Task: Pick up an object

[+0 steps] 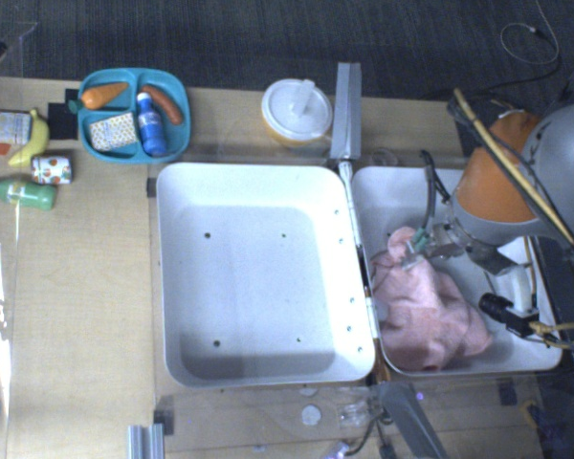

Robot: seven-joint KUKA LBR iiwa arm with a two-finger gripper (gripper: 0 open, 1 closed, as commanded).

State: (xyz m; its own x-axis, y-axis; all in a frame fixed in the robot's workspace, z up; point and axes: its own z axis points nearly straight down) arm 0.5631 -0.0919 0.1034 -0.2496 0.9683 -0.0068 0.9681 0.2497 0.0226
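I am leaning in from the right over the right bin [402,182], with my gripper [424,244] down low at the upper edge of a crumpled pink cloth [423,306]. The tip is sitting right against the cloth's top fold, touching it or very nearly so. From this angle I cannot tell whether my gripper is standing wide or narrow, or whether it is gripping any of the fabric. The cloth is lying heaped in the middle and lower part of the right bin, its left side pressing close to the wall that the two bins share. The left bin [249,275] is sitting just beside it. Beyond the bins, on the bench [77,304], a white lidded cup [297,111] is standing near the top of the divider. Further left, a blue sectioned tray [179,94] is holding a toy carrot [105,95], a toy sausage [168,106] and a small blue bottle [150,129]. At the far left edge a toy banana [29,142], a small can [51,169] and a green bottle [19,193] are lying close together.
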